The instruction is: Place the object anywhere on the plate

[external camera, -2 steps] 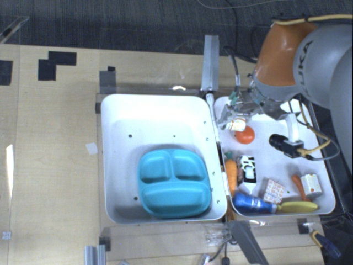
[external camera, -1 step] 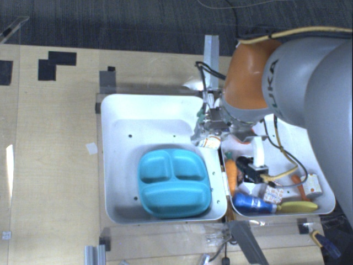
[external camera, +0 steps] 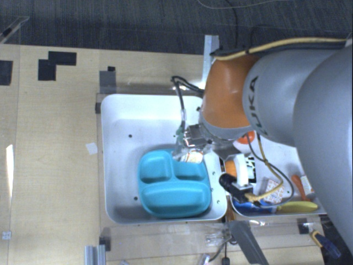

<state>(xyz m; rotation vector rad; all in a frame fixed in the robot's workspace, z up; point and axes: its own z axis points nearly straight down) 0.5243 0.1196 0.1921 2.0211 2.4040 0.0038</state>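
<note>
I see the gripper [external camera: 189, 147] at the upper right edge of the blue plate [external camera: 174, 184], a small pale object [external camera: 193, 157] just beneath it; I cannot tell the fingers' state; the plate lies low in the left bin [external camera: 118, 142], with open white floor above and to its left; the right bin [external camera: 276, 211] is crowded with items.

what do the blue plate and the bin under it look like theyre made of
The blue plate: likely moulded plastic, a uniform turquoise with soft rounded compartment edges and a dull sheen. The left bin: probably plastic too, though painted metal is possible; plain smooth white, rounded corners, faint glossy highlights. Neither shows grain or weave.
</note>
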